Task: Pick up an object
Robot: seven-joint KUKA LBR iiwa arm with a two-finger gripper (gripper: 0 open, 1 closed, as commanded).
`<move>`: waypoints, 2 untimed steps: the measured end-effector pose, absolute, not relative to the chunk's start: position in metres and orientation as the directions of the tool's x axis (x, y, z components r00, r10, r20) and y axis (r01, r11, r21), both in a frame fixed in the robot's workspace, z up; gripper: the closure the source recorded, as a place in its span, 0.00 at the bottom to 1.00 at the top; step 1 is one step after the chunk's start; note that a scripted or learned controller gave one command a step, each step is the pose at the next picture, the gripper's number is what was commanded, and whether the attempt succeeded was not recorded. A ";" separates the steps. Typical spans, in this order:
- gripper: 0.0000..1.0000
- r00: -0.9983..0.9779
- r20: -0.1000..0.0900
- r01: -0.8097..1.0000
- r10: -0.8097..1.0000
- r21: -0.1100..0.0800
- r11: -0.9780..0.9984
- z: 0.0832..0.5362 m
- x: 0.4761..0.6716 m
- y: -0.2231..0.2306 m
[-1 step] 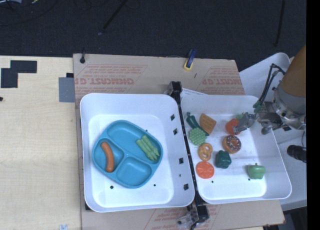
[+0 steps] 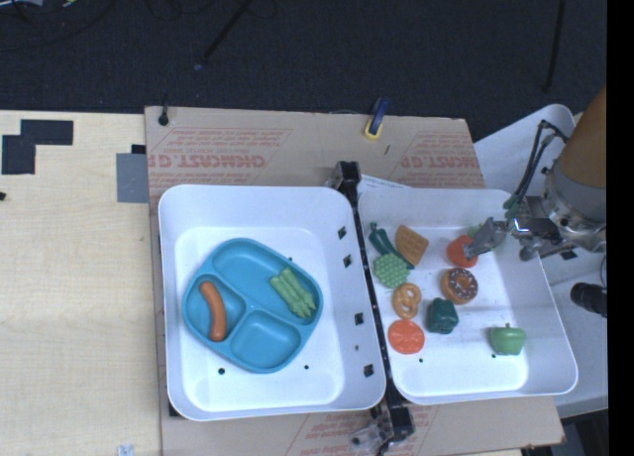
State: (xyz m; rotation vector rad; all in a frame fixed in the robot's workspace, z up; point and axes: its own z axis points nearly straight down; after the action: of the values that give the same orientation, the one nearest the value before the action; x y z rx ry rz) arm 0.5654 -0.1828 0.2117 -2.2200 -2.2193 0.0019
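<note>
- The gripper (image 2: 487, 237) hovers beside the red tomato (image 2: 461, 251), apparently lining up a grasp.
- Whether its fingers are released or clenched cannot be told.
- A donut (image 2: 460, 285) lies just below the tomato.

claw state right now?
Claw: cannot be told, fingers too blurred; it sits beside the round red toy tomato in the right white bin.

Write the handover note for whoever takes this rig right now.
Pincer: low over the right bin, at the red tomato; grip state not readable, no object seen held.
Right bin: waffle, green waffle, pretzel, donut, dark green pepper, orange slice, green apple.
Left bin: blue tray with hot dog and green beans.
Done: approach.
Left: grasp and lift one object.
</note>
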 end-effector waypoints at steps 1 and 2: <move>0.00 -0.001 0.002 1.000 1.000 -0.006 0.001 0.168 0.564 -0.183; 0.00 0.000 0.002 1.000 1.000 -0.005 0.000 0.106 0.563 -0.186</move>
State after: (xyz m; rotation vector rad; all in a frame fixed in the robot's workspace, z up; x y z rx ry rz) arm 0.5631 -0.1865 0.1065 -2.2182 -2.2185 0.0033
